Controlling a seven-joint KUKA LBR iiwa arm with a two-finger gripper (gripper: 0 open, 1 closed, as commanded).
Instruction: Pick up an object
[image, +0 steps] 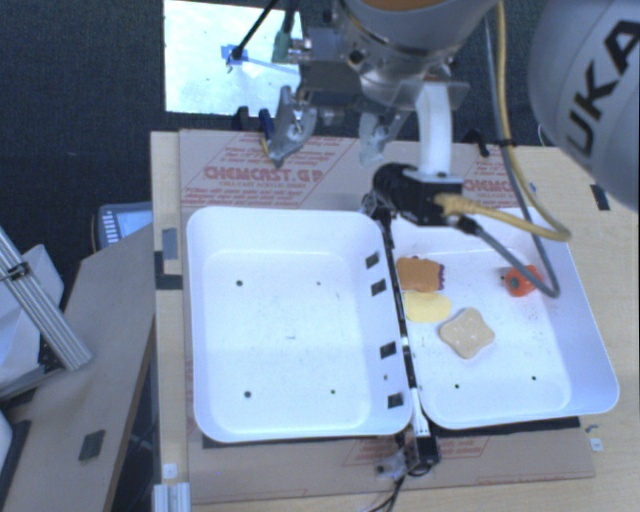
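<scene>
Gripper (325, 135) hangs high above the bins' far edge, its two fingers spread with nothing between them. Left bin (290, 330) lies below and nearer the camera. To pick well, I judge it should travel right and descend squarely over one piece: toast (419, 273), yellow slice (427, 307), cracker (466, 333) near the right bin's (560, 390) left wall, orange piece (519, 281) beyond.

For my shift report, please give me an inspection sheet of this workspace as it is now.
Surface: two shallow white plastic bins, left bin and right bin, on a wooden bench.
Job's things: in right bin, a tan toast-shaped piece, a flat yellow oval piece, an orange-brown square piece, a small orange-red object.
Clutter: nothing seen.
Tool: two-finger metal tool raised behind the bins, holding nothing.
Cables: yellow cable.
Surroundings: dark floor.
</scene>
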